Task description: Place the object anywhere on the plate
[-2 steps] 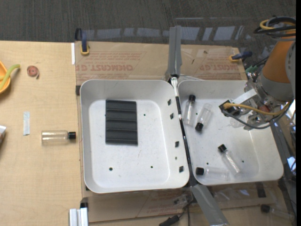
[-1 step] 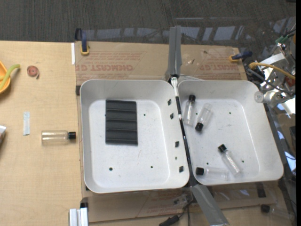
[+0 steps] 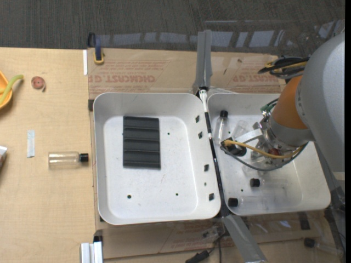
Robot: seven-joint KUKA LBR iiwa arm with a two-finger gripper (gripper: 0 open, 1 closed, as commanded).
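Note:
A black ridged rectangular plate (image 3: pixel 141 142) lies flat in the left white bin (image 3: pixel 104 163), toward its upper left. My arm reaches down into the right white bin (image 3: pixel 307 201), and the gripper (image 3: pixel 263 151) hangs below the orange-banded wrist, low over the middle of that bin's floor. The wrist and a yellow cable (image 3: pixel 244 144) cover it. A clear, crumpled-looking item (image 3: pixel 240 130) lies just left of the gripper, too faint to identify. I see nothing that is clearly held.
Small black pieces (image 3: pixel 255 182) sit on the right bin's floor. A metal divider rail (image 3: pixel 204 64) runs between the bins. On the wooden bench to the left lie a clear bottle (image 3: pixel 67 158) and a yellow object (image 3: pixel 5 89).

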